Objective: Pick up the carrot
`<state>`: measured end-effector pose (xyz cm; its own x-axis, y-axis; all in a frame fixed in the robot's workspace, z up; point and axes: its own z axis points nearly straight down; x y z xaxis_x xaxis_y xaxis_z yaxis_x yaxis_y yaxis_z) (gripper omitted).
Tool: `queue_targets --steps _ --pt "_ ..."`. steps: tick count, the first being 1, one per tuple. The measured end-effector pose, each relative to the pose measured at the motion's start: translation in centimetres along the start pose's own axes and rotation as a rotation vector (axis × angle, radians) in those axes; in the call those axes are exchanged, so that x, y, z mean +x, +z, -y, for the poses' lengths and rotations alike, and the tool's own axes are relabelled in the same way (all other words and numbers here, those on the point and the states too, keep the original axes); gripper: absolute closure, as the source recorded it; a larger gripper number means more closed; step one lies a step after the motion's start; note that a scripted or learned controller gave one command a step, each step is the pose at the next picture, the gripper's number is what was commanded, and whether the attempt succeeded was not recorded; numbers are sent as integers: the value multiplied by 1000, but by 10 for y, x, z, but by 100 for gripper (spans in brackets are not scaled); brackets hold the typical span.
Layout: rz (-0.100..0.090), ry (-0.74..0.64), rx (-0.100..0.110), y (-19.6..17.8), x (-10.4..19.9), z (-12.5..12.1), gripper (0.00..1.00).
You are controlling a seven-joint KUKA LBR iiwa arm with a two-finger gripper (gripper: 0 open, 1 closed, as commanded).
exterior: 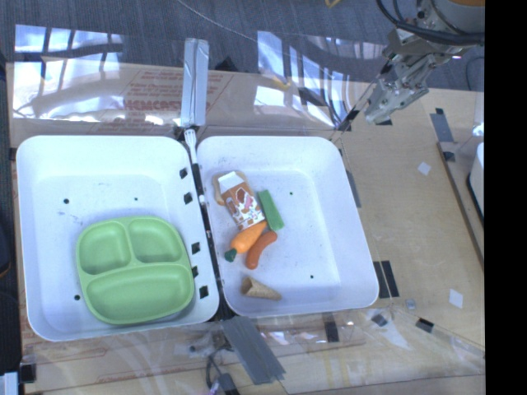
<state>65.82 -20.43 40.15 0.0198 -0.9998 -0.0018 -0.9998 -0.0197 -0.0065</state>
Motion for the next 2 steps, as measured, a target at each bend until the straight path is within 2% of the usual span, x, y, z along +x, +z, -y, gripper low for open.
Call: queue_targets --steps 1,2 --pt "5 -265 -16 158 -13 -57 100" --pt "-1 -363 -6 110 -16 -146 100"
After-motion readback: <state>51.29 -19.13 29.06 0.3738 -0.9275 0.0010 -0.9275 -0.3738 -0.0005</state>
